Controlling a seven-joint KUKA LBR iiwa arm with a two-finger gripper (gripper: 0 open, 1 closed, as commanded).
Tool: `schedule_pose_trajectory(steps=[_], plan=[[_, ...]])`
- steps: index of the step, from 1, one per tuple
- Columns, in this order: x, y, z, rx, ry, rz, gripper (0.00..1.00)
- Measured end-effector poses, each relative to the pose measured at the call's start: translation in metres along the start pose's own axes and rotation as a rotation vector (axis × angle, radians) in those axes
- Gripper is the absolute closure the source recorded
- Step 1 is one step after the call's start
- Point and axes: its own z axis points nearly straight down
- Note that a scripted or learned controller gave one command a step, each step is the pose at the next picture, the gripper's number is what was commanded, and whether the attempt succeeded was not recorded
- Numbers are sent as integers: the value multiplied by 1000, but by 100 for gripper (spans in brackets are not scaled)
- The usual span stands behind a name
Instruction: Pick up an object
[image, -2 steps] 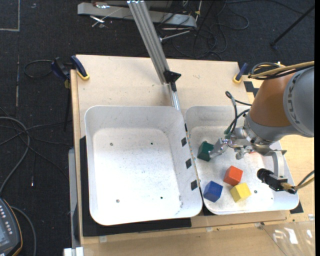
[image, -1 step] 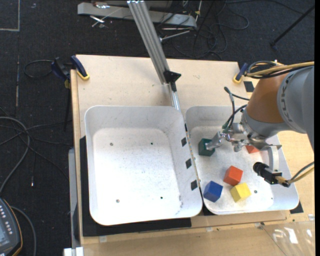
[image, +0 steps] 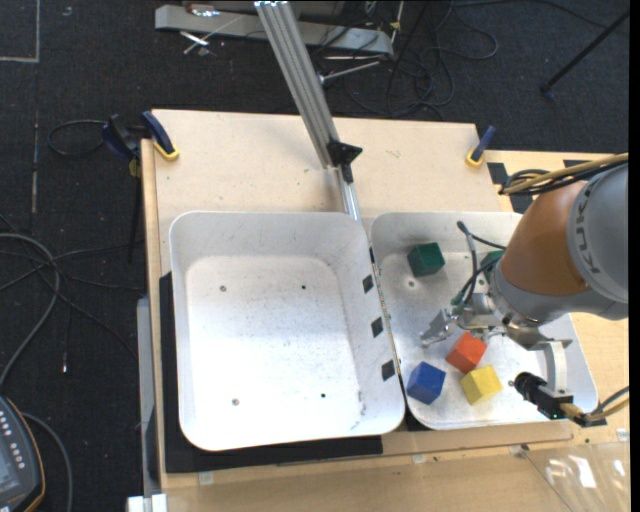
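Blocks look small, rigid, light: orange block nearest tool, grip its flat opposite sides. Can't tell the tool's opening; nothing visibly held.

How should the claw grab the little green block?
Probably straight down from above, pinching two opposite flat sides of the small green cube. It sits alone in the right white bin, apart from the other blocks, so its sides look free.

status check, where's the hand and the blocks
Hand low in right bin, beside orange block. Yellow block, blue block close by. Green block apart.
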Motion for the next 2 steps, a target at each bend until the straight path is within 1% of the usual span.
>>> schedule_pose_trajectory(steps=[1, 2], plan=[[25, -33, -1, -4, 0, -2, 0], [24, -32, -1, -4, 0, -1, 0]])
